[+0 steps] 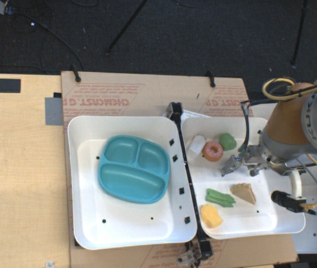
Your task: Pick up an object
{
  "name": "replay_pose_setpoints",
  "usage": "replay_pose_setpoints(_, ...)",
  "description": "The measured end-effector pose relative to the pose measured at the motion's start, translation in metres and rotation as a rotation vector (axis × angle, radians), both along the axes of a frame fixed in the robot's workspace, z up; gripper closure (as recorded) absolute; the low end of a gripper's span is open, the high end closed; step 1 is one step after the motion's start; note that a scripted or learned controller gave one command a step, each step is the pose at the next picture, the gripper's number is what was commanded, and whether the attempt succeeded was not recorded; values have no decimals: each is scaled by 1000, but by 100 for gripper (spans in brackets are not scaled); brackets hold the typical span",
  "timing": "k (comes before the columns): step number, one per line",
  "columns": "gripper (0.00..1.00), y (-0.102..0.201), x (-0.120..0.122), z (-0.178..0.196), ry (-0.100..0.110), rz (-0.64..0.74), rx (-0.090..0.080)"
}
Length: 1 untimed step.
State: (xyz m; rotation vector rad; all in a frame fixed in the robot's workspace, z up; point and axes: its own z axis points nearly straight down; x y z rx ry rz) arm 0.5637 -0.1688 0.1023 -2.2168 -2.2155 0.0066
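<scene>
Camera view: stock of two bins, pick not yet made

Left bin (85, 149): one teal divided plate (134, 169), lying flat near the middle, well apart from the arm.

Right bin (259, 228), left to right: a small white piece (196, 144) just beside a pink doughnut (212, 151); a green lump (228, 142) touching or nearly touching the doughnut; a yellow piece (211, 215) near the front wall; a green bean pod (220, 197) above it; a tan wedge (244, 193) just beside the pod.

Pincer (243, 165): low over the right bin, between the doughnut and the wedge. Its grey fingers look slightly spread, with nothing seen between them; whether a tip touches the bin floor cannot be told.

Progress, as judged: the arm is placed over the goods, but every item lies in the bin. Closing on one and lifting it remain to be done.
</scene>
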Motion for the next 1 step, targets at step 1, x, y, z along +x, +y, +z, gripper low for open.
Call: replay_pose_setpoints(1,100,-1,1,14,-3,-2,-1)
